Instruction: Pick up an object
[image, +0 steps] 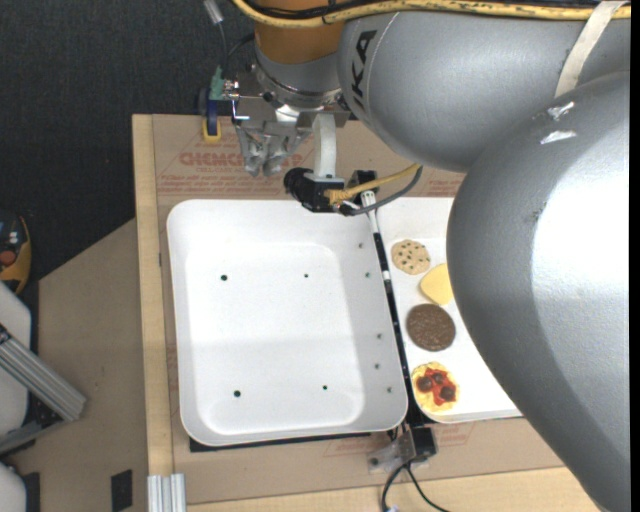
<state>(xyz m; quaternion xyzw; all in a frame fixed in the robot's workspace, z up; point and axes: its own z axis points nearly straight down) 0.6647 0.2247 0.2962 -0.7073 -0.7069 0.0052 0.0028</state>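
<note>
Jaws (266, 160), their spread impossible to tell, are hovering beyond the left bin (200, 300); the chocolate-chip cookie (409, 256), light and rigid-looking, is probably suiting an edge-to-edge pinch.

tool (268, 158) above left bin (200, 300) (far edge) | fingers possibly empty | cookie (409, 256) right bin (480, 408)

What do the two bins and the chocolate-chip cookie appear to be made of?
Left bin: likely molded plastic, glossy white, with rounded corners and soft sheen. Right bin: seemingly the same. Chocolate-chip cookie: probably a plastic or rubber toy, matte tan with dark dots; real food cannot be ruled out.
</note>
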